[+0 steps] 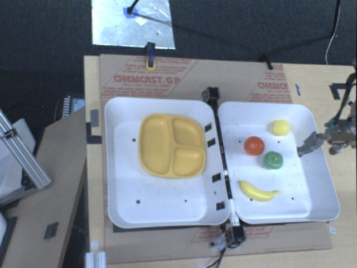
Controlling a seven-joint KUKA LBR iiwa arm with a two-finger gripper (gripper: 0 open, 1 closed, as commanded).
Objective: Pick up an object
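And there's the claw (310,144), coming in from the right edge, low over the right rim of the right-hand shallow white bin (321,205). A grey finger (308,144) angles down and to the left, its tip just inside the bin wall. Whether the claw is open or closed, I cannot tell from this slant; nothing shows between its fingers.

Nearest to it, just to its left and a little lower, sits the small round green fruit with a stem dimple (273,160), close but apart from the fingertip. Up and to the left of the claw, near the bin's back wall, rests the small yellow lemon-shaped fruit (281,128). Just beside the green one, to its upper left, there's the round red-orange tomato-like fruit (254,146). Lower down, toward the front of the same bin, the yellow toy banana (257,191) lies on its side, ends curling upward.

Across the black hinge strip (222,161) between the bins, the left-hand shallow white bin (122,205) carries a yellow plastic plate with three compartments (171,145), lying flat near the middle.

Both bins rest on a brown cardboard sheet with red lettering (184,77) on the pale wooden tabletop (92,82).
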